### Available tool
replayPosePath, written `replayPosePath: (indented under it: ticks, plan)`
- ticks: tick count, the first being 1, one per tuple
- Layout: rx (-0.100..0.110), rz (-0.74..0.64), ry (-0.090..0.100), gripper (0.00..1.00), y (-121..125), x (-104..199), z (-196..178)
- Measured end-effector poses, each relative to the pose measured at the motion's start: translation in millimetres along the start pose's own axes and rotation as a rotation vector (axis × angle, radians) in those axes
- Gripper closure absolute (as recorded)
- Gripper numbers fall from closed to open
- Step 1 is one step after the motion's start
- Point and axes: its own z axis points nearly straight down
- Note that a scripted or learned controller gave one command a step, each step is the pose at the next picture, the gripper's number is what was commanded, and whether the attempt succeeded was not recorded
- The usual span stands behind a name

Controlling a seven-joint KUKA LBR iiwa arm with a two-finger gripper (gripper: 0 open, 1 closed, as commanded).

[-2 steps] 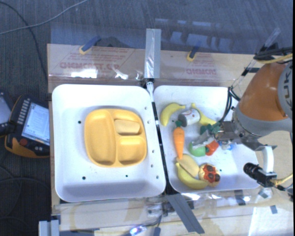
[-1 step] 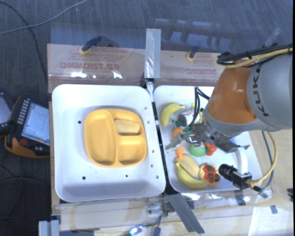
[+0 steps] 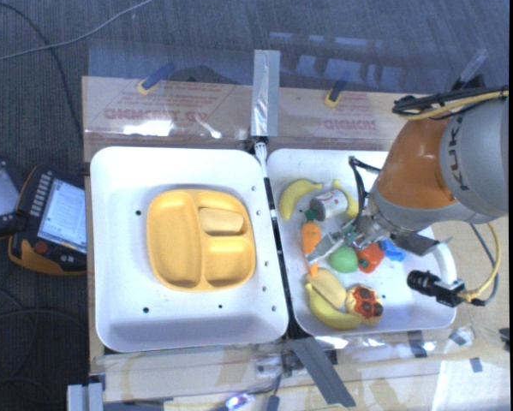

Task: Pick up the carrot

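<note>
**A:** Look at the right bin (image 3: 436, 319): your carrot (image 3: 311, 235) lies near its left wall, orange with a green tuft at the top, just below the upper banana (image 3: 294, 197). The gripper (image 3: 340, 240) is right beside it, its metal fingers (image 3: 325, 245) reaching in from the arm's orange wrist.

**B:** Has it got hold of anything?

**A:** You can't call it from here. The fingers run together with the clutter, so I cannot tell how far apart they stand, and nothing shows plainly between them. Don't count the carrot as held.

**B:** So where does this go wrong?

**A:** Crowding, mostly. The green ball (image 3: 344, 259) sits just beside the fingers, the red piece (image 3: 372, 256) next to that, and the small white can (image 3: 329, 204) just above. If you close now, you may pinch the green ball or trap two things together.

**B:** And the carrot itself?

**A:** It's tapered and smooth-looking, I'd judge, lying close to the bin wall. A finger landing on its side could shove it against the wall or roll it toward the lower banana (image 3: 329, 302) instead of gripping it.

**B:** The left bin?

**A:** The yellow divided tray (image 3: 200, 238) sits well apart, no trouble there.
</note>
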Motion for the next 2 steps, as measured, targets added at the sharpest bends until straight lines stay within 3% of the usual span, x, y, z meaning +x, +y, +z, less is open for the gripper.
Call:
replayPosePath:
  ticks: [1, 2]
  plan:
    - [-0.001, 0.100, 0.000, 0.00, 68.5, -37.7, 22.2]
    - [0.000, 0.099, 0.001, 1.00, 68.7, -36.9, 13.7]
